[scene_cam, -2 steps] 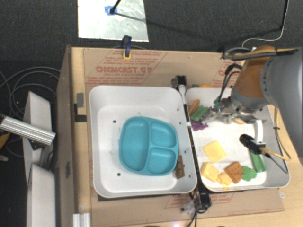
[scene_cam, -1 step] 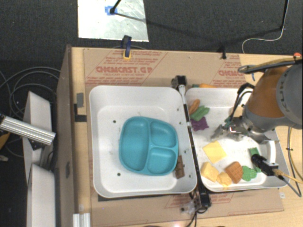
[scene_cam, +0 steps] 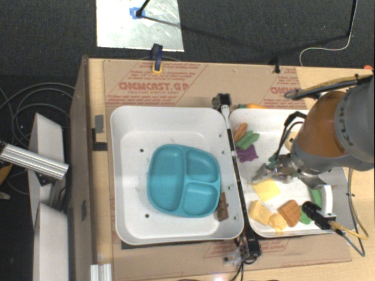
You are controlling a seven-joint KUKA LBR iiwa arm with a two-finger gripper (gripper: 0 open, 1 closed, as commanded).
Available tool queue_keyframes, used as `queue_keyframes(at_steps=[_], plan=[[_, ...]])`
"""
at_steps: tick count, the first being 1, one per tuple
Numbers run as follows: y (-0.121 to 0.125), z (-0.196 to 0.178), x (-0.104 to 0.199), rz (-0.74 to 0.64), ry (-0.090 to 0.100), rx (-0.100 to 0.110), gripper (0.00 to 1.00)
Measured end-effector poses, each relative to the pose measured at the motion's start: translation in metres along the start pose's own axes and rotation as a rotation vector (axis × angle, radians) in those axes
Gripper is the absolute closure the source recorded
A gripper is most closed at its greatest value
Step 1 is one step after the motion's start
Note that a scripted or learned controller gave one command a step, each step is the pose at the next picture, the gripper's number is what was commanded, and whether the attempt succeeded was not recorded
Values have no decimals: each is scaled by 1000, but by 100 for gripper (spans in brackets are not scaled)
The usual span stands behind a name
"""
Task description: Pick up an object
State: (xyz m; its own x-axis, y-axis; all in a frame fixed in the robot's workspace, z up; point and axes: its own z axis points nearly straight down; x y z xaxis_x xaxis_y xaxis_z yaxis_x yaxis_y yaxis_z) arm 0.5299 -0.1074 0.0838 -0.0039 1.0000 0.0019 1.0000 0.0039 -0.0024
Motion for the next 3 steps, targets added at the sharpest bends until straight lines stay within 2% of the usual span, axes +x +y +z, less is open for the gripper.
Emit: queue_keyframes(at_steps=[1,2,3], plan=[[-46,0,0,4,0,1,0],[36,-1,12,-4,-3,-11,0],[-39,0,11,5,-1,3,0]])
